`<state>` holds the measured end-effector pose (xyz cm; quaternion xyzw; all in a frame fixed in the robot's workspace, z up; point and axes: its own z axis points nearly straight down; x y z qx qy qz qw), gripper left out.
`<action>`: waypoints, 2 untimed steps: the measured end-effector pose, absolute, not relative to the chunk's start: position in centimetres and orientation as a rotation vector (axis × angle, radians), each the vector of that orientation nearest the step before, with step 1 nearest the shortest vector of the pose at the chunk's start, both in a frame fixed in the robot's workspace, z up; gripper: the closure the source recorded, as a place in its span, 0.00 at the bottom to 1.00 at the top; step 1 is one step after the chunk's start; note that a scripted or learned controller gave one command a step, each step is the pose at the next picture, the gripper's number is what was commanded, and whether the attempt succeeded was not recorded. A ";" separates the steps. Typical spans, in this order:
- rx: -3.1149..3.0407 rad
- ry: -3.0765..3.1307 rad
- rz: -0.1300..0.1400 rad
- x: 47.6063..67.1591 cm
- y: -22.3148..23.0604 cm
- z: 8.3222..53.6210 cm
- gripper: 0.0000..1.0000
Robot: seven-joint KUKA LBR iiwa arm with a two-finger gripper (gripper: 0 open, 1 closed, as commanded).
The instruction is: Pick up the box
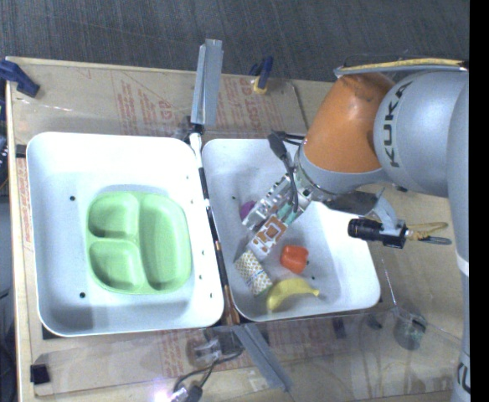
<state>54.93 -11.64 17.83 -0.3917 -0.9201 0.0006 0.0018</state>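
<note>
Looming largest under the camera was the KUKA arm (412, 132), grey shell and orange band, coming in from the right and bending down over the right bin (355, 285). Its wrist pointed down and to the left, and the gripper (271, 216) sat low over the middle of that bin, angled toward the bin's lower left. Whether that pincer was clenched or released could not be told; the mechanism blurred into what lay beneath it.

And the box (266, 238)? It lay in the right bin, a small patterned carton on a slant, touching or just under the pincer's tip; contact could not be confirmed, and nothing showed it as gripped. Just below it, down and left, lay a second patterned packet (251, 269). A banana (291, 292) lay near the bin's front wall, just beside that packet. An orange-red pepper-like item (294, 258) sat just right of the box, and a small purple thing (249, 211) peeked out at the gripper's left.

Over in the left bin (52, 166), a green divided plate (138, 241) with three compartments lay flat near the centre, well apart from the arm.
</note>
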 end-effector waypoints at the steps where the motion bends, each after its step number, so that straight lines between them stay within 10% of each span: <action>1: -1.230 -2.887 0.002 54.9 -11.6 17.8 0.00; 2: -1.622 -2.697 0.010 61.5 -11.7 9.3 0.00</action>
